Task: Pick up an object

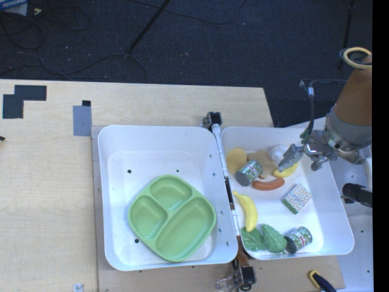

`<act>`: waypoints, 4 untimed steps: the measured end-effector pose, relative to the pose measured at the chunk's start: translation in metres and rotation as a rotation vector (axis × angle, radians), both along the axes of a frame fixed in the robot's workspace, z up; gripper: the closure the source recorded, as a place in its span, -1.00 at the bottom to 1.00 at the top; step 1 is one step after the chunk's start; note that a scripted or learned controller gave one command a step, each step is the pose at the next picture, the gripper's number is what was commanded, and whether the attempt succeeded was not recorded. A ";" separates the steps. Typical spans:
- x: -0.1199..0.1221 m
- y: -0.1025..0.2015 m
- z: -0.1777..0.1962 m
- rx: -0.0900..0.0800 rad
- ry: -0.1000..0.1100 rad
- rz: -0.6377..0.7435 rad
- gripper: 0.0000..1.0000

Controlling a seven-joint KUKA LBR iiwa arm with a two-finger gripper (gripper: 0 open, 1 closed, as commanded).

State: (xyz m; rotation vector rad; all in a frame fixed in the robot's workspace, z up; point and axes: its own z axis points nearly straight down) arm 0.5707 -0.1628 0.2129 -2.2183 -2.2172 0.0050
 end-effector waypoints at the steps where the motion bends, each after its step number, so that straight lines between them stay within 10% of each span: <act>1: 0.030 -0.042 -0.126 -0.001 -0.003 0.000 -1.00; 2: 0.030 -0.043 -0.117 0.002 -0.001 -0.004 1.00; 3: 0.030 -0.043 -0.117 0.002 -0.001 -0.004 -1.00; 4: 0.073 -0.050 -0.127 0.000 -0.002 0.002 -1.00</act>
